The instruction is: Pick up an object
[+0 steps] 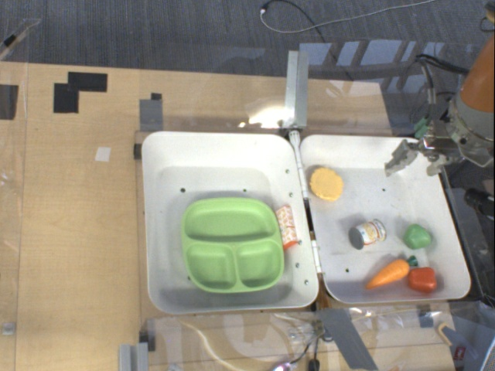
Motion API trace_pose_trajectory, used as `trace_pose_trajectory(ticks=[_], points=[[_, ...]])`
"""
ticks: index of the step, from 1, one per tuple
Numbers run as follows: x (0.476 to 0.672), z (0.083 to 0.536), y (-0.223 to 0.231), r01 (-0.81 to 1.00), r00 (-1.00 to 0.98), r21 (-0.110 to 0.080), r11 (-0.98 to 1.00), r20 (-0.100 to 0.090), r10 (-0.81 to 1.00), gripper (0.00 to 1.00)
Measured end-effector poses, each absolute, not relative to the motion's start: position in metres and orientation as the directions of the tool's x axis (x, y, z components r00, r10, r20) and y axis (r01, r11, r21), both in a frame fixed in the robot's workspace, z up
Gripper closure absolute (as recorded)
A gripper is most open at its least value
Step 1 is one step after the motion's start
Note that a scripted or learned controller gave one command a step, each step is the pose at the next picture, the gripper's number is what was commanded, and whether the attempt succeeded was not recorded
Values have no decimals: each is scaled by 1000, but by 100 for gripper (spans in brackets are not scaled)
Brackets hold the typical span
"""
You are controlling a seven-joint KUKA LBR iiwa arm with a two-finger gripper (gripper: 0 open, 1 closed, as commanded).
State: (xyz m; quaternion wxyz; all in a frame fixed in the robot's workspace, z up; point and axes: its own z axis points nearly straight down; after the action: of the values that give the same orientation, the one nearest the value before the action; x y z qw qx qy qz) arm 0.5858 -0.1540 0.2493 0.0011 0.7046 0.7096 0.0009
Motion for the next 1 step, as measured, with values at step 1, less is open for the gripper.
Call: trace_pose_trajectory(ticks=[1], points=[[555,128,-123,993,-115,2,115,0,993,0]])
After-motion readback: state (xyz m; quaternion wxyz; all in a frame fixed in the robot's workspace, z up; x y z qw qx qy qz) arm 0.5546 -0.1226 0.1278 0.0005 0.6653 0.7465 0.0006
